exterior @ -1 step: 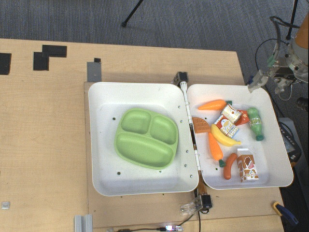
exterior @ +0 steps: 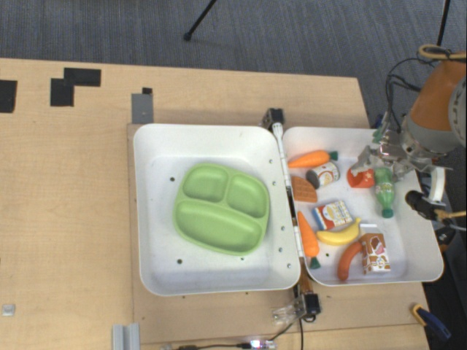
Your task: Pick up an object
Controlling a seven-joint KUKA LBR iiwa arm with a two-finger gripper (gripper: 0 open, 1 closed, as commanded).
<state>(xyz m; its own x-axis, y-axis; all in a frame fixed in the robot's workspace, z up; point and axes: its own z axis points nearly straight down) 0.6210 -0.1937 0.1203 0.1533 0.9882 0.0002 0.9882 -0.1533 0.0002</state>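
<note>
On the counter [exterior: 73, 217], the left bin [exterior: 157, 268] holds a green divided plate [exterior: 221, 208] alone, presumably a clear drop spot, while the right bin [exterior: 423, 265] crowds the candidates: carrot [exterior: 309, 159], banana [exterior: 338, 234], sausage [exterior: 349, 259], carton [exterior: 374, 254], green bottle [exterior: 384, 189]. The arm enters from 3 o'clock, wrist bent downward; its claw [exterior: 379, 159] hangs over the bottle at the bin's 1 o'clock, and whether it is wide or narrow cannot be told.

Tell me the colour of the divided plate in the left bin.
Light green, seen clearly in the camera view: the divided plate.
</note>
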